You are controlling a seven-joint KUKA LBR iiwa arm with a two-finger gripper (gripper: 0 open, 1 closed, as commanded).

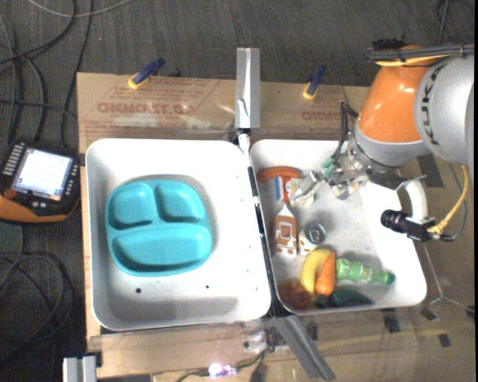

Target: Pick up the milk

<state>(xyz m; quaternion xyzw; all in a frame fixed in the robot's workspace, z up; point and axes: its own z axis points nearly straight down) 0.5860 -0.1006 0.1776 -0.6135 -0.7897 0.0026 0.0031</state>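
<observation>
The milk (285, 231) is a small brown and white carton. It stands by the left wall of the right bin (382, 249). My gripper (317, 183) hangs low over the upper middle of that bin, up and to the right of the carton and apart from it. Nothing shows in its grasp.
An orange-topped can (277, 180) sits just above the carton. A banana (312, 267), a carrot (327, 275), a green bottle (362, 273) and a small round grey object (315, 232) lie nearby. A turquoise divided plate (161, 225) lies in the left bin (111, 293).
</observation>
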